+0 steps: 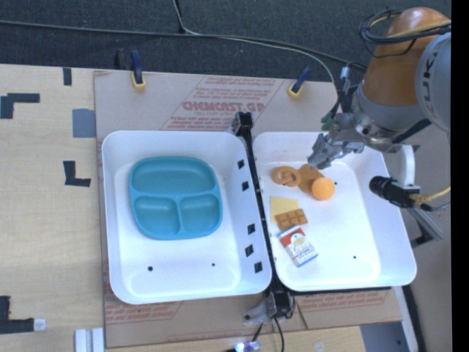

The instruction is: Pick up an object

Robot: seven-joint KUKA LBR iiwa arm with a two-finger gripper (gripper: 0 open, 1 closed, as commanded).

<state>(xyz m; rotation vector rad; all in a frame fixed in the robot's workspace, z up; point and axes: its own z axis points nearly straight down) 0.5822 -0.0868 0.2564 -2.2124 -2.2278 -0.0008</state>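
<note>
Dark carpet runs behind the counter (44, 218), where a cardboard sheet (220, 101) clamped by 2 yellow-tipped clips carries 2 shallow white bins side by side. From where I stand, the right bin (381, 262) holds the small things: an orange ball (322, 189) near its middle, touching a brown pretzel-shaped toy (292, 176) on its left. Just below those lies a yellow waffle-like square (286, 213), and below that a little red-and-white carton (299, 246), tilted, close to the bin's left wall.

Over the ball and the pretzel toy hangs the end effector (321, 158), its tip low and just above the brown piece, perhaps touching it, though the angle makes that hard to judge. Whether it is clenched or released I cannot tell, and nothing is plainly caught in it.

Behind it the grey arm (440, 64) with its orange band (399, 50) reaches in from the right. Across the divider, the left bin (117, 270) carries 1 blue divided plate (176, 198) with 3 compartments, lying flat.
</note>
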